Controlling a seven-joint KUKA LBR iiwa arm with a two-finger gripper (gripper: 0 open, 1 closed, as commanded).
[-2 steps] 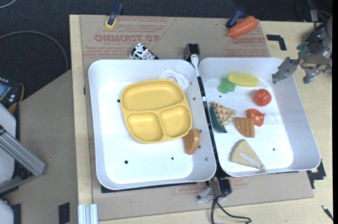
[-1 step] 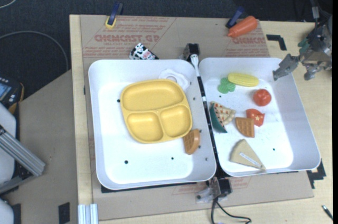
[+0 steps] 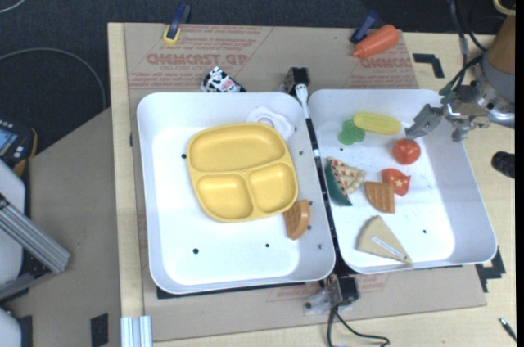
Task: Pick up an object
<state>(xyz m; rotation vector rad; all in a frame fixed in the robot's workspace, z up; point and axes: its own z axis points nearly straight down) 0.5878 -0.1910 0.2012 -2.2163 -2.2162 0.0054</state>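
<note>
My gripper (image 3: 438, 123) hangs above the tomato (image 3: 406, 150) in the right bin (image 3: 467, 198), jaws spread wide, holding nothing; I should centre over it, then descend straight.

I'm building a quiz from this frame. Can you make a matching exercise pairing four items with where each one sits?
Things:
1. yellow divided plate
2. corn cob
3. cheese wedge
4. orange carrot

Places:
A. on the board beyond the bins
B. near corner area of the right bin
C. middle of the left bin
D. far part of the right bin, beside a green piece

Pairs: 1-C, 2-D, 3-B, 4-A
</note>
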